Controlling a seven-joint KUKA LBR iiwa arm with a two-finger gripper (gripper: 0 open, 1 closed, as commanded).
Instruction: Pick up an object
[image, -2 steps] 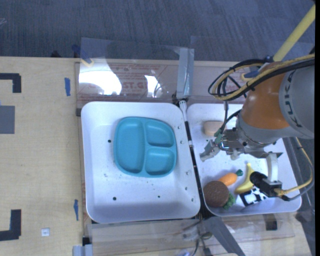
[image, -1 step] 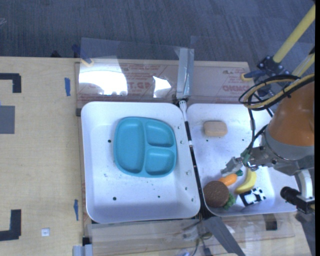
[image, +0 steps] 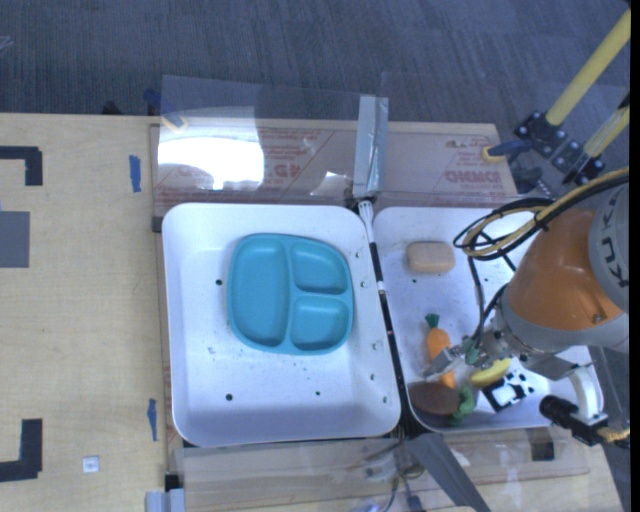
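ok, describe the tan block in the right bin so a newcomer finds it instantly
Go to the right bin, the one the arm reaches into. The tan block lies alone near its far edge, apart from the toy clutter at the near end. It is the only pale, plain, rounded-rectangle item there.

Reaching in from the right side, grey KUKA arm (image: 610, 240) bending down low, fat orange band (image: 560, 275) sitting just above the wrist. Black cables looping off the upper left of that band. Two-finger gripper (image: 478, 360) pointing down and to the left, tilted rather than straight vertical. Fingertips too cluttered and blurry to call, honestly.
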